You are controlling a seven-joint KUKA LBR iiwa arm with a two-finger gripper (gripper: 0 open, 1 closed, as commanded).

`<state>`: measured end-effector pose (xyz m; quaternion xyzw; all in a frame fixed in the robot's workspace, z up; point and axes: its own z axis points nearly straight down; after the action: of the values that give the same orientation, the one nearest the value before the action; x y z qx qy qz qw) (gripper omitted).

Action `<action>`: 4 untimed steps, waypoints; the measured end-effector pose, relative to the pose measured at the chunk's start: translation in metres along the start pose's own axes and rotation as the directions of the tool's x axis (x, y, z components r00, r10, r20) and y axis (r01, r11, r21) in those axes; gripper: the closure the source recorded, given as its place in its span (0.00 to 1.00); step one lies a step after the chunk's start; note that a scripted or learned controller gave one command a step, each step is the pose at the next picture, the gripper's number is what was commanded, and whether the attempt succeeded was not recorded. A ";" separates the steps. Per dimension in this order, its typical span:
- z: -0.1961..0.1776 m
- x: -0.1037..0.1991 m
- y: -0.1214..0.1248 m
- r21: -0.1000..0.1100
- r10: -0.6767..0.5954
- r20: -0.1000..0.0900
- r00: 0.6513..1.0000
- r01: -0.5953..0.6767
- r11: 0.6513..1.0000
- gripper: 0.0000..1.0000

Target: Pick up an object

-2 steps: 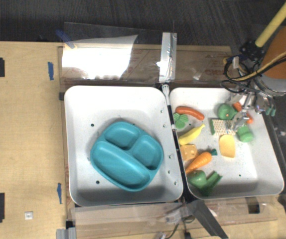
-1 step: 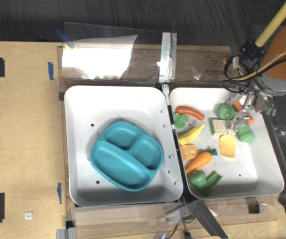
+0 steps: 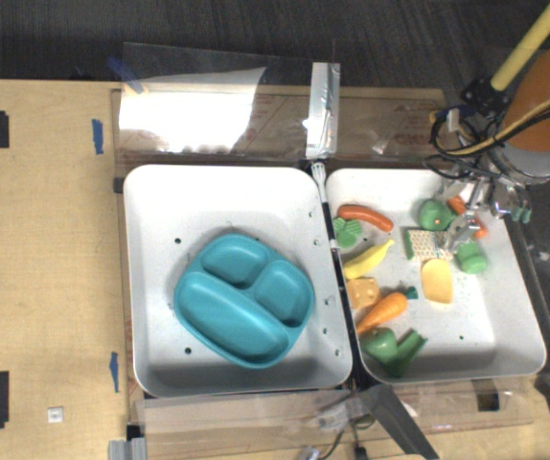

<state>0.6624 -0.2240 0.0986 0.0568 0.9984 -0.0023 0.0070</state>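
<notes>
Seen from above at a slant: pincer (image 3: 467,220) low over the right bin (image 3: 519,338), near its far right corner, among small toy foods. Cannot tell from here how it stands, nor whether anything is gripped. Green toy (image 3: 472,258) just below it, another green piece (image 3: 435,215) to its left, yellow piece (image 3: 437,281) nearer the bin's middle. Carrot (image 3: 382,308) and banana (image 3: 369,258) well apart, by the left wall. Teal divided plate (image 3: 244,297) in the left bin (image 3: 150,257).

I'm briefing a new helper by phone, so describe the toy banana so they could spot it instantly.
Look in the right bin, along its left wall. The banana lies just below the orange-red sausage. It is the slim, curved yellow piece, unlike the rounded yellow fruit mid-bin.
</notes>
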 end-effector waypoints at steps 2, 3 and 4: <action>0.000 -0.003 -0.001 0.001 -0.056 -0.002 0.998 0.056 0.998 0.00; 0.000 -0.006 -0.001 0.001 -0.081 -0.007 0.997 0.081 0.997 0.00; 0.000 -0.005 -0.001 0.001 -0.130 -0.002 0.992 0.130 0.992 0.00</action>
<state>0.6675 -0.2255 0.0983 -0.0081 0.9999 -0.0033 0.0058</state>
